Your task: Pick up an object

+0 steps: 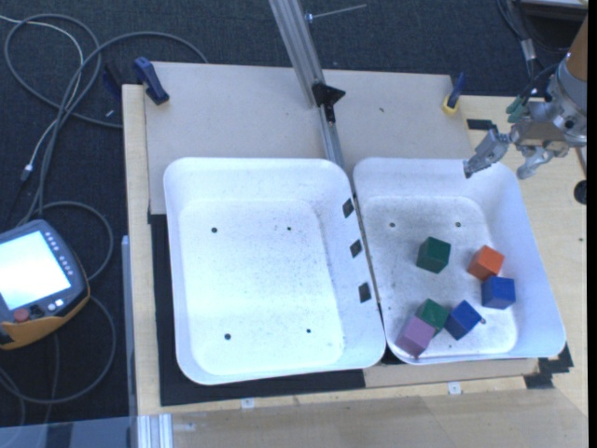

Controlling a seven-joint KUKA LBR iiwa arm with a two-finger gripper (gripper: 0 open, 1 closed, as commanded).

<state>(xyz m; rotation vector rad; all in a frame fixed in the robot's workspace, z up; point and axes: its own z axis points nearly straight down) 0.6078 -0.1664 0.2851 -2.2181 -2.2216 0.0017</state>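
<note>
On the left I see a white bin [252,269] with nothing to grasp in it. The right bin [522,213] holds my targets, all bunched toward its near right: a dark green block [434,254], a purple block [417,334] at the near rim touching a second green one [432,312], then a blue block [463,319], an orange block [485,262] and another blue block [499,292]. My gripper [505,156] hovers over the far right corner, fingers apart, holding nothing. I judge this the approach step; next I must travel nearer and descend over one block.
</note>
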